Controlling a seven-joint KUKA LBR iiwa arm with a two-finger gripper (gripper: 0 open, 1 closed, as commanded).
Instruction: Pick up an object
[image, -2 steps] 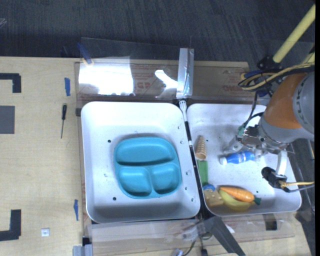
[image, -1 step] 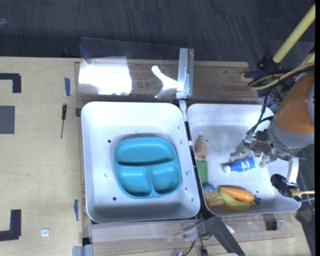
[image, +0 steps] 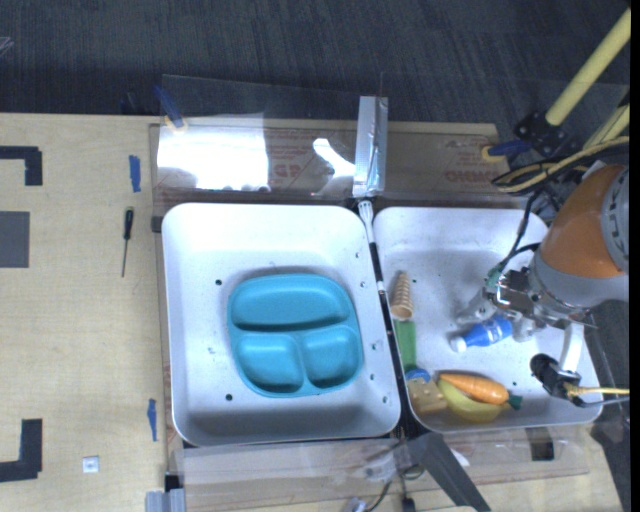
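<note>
My gripper (image: 497, 303) hangs low over the middle of the right bin (image: 440, 240), with the arm coming in from the right. Directly under and against it lies a small blue bottle with a white cap (image: 483, 334), tilted with the cap to the left. Whether the bottle is held is hidden by the gripper body. An orange carrot (image: 478, 385) rests on a yellow banana (image: 468, 402) at the bin's front edge. A tan cone with a green handle (image: 402, 312) lies along the bin's left wall. A small brownish toy (image: 424, 394) sits in the front left corner.
The left bin (image: 190, 300) holds a blue divided plate (image: 294, 331) in its middle. A clear plastic wall (image: 370, 145) stands behind the bins. Yellow cables and a yellow pole (image: 590, 70) lie at the back right.
</note>
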